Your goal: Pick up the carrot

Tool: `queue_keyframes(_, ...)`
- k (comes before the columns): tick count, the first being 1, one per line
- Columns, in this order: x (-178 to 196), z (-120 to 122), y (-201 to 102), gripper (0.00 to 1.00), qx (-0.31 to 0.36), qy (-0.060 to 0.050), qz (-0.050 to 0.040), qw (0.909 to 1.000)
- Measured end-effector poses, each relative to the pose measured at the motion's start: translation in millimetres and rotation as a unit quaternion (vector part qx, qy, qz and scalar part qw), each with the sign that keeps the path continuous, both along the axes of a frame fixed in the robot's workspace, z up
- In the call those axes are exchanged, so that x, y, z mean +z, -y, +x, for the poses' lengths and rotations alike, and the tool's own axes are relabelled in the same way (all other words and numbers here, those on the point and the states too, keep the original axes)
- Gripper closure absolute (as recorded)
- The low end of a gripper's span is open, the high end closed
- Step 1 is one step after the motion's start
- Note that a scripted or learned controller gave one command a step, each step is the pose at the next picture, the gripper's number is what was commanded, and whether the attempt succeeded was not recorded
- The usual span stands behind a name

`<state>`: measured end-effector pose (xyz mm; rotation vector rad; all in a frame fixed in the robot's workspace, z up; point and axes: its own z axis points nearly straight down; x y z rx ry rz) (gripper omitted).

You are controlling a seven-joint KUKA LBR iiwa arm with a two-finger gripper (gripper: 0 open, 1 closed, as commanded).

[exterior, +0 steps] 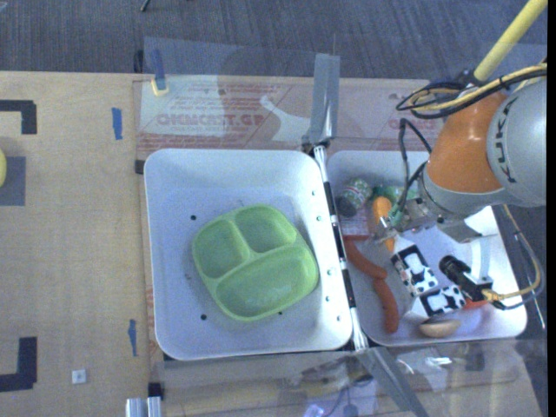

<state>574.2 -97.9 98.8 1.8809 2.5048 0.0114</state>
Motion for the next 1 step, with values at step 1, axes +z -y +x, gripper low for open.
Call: queue_keyframes(1,118.9,79.7,-68.3,1.0,-0.064,-0.005,-0.0002,0.998)
